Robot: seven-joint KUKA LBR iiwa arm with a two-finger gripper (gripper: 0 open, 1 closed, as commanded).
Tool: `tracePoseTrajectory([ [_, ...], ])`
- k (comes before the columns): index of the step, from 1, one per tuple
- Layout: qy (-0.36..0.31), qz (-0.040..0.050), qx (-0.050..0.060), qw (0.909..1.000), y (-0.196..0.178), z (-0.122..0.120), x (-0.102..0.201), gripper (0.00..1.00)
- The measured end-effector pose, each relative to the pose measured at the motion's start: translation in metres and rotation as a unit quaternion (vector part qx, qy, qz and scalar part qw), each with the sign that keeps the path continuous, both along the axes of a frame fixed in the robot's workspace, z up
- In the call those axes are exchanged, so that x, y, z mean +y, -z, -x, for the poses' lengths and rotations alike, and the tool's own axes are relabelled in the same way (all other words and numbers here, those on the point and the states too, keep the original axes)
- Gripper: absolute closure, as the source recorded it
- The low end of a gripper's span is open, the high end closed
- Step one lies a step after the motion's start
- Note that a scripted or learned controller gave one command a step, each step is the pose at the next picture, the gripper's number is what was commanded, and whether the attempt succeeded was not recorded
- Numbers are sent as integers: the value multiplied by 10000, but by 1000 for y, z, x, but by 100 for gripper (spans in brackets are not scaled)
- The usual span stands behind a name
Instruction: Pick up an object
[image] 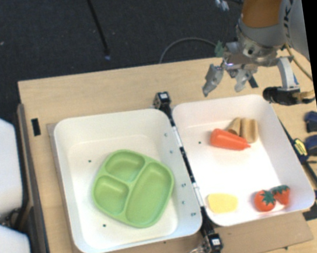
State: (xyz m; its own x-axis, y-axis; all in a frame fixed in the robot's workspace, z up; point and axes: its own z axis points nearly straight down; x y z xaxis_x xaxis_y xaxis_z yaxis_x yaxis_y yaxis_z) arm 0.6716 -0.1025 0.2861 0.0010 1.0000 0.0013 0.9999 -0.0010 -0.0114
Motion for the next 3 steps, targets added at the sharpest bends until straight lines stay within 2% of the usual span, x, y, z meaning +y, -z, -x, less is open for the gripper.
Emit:
tracePoseTrajectory([
  [1, -10, 2, -67, 10000, -9, -2, 0, 0],
  [2, 5, 20, -40, 10000, 54, -1, -2, 0],
  [3, 6, 22, -51, 10000, 97, 4, -7, 0],
])
